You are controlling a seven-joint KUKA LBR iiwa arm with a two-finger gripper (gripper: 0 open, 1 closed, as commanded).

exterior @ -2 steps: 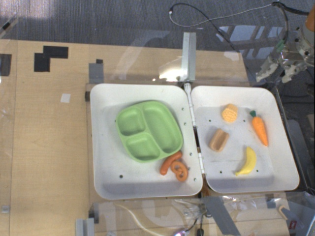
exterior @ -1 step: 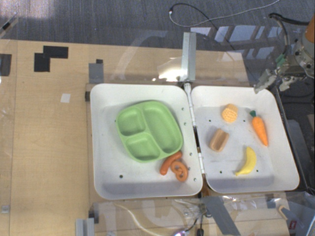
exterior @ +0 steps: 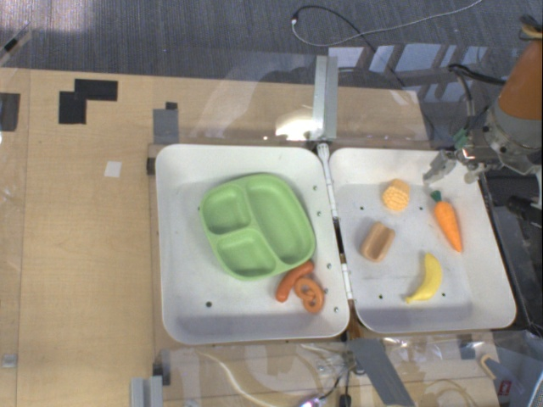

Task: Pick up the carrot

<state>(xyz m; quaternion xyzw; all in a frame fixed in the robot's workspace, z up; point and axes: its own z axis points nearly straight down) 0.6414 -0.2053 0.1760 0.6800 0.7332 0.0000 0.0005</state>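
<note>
The carrot point(exterior: 448, 225), orange with a small green top, lies in the right bin point(exterior: 488, 299) near its right wall, pointing toward the front. My gripper point(exterior: 452, 168) hangs over the bin's back right corner, just behind the carrot's green end and apart from it. It is open, and nothing sits between its fingers point(exterior: 435, 169).
The right bin also holds a yellow corn piece point(exterior: 395, 196), a tan bread roll point(exterior: 377, 242) and a banana point(exterior: 426, 280). In the left bin point(exterior: 182, 308) sit a green divided plate point(exterior: 256, 225) and an orange curled sausage point(exterior: 301, 288). A metal post point(exterior: 326, 100) stands behind the bins.
</note>
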